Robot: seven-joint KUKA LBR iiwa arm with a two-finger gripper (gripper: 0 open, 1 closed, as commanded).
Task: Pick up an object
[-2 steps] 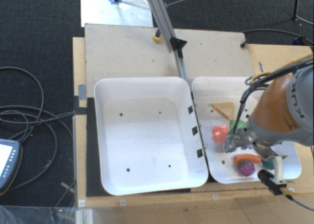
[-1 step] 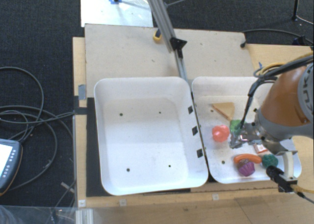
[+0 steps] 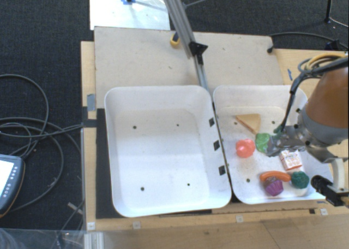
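- Grey arm [image 3: 327, 117] of mine, orange band above the wrist, reached in from 3 o'clock over the right bin [image 3: 229, 98].
- My gripper [image 3: 274, 145] sat low in that bin, tip right at the green object [image 3: 263, 142], touching or just beside it; couldn't tell which.
- Whether anything sat inside my grip was not readable from this slant, and I couldn't tell if the gripper was apart or together.
- Red-pink round object [image 3: 245, 148] lay just at 9 o'clock of the green one, apart from my gripper.
- Tan wedge-shaped piece [image 3: 249, 122] lay at 11 o'clock of the green one, nearer the bin's far wall.
- Small white-and-red box [image 3: 290, 160] lay at 5 o'clock of my gripper, close to it.
- Orange elongated object [image 3: 275, 176] lay near the bin's front rim, with a purple object [image 3: 274, 187] touching it at 6 o'clock.
- Dark teal round object [image 3: 299, 179] sat at 3 o'clock of the orange one, just beside it.
- Left bin [image 3: 163, 149] stood alongside at 9 o'clock, rims touching.
- Grey pole [image 3: 180, 13] slanted down from 12 o'clock towards the seam between the bins.
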